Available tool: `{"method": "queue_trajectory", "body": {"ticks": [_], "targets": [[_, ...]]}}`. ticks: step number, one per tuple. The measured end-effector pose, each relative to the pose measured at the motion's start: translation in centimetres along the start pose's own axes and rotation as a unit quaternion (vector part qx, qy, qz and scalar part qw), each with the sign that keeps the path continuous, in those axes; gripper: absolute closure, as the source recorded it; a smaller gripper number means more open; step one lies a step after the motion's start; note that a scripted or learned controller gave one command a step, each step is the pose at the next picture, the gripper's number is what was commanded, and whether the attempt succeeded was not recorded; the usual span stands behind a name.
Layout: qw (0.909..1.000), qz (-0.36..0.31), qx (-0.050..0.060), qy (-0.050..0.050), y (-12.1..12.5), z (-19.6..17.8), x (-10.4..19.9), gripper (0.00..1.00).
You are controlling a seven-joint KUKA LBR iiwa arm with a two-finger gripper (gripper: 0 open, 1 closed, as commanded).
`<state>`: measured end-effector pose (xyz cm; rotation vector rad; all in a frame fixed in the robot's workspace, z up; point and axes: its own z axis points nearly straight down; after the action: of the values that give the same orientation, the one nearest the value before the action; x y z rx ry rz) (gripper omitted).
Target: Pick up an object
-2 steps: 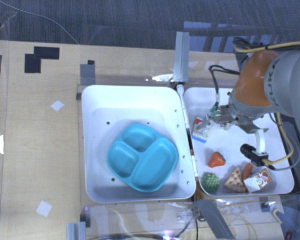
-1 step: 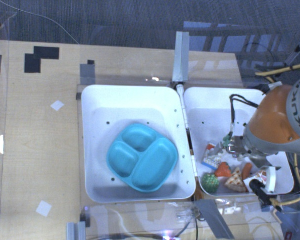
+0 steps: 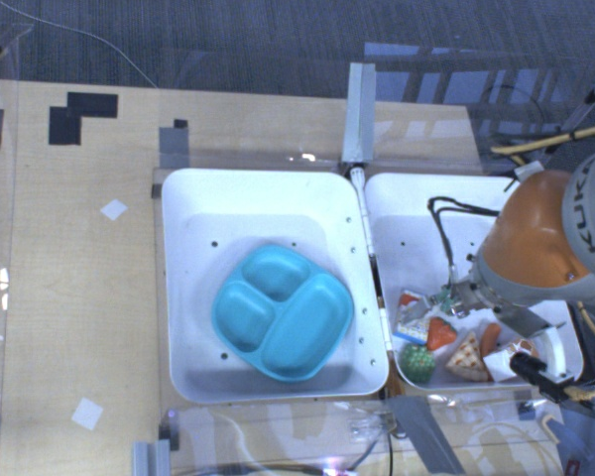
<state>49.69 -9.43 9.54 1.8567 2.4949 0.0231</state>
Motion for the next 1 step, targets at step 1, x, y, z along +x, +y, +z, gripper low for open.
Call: {"method": "queue_trajectory", "body": {"ticks": [1], "targets": [[0.9998,0.013,0.013,0.007,0.23,-9.03,2.14,0.00]]}}
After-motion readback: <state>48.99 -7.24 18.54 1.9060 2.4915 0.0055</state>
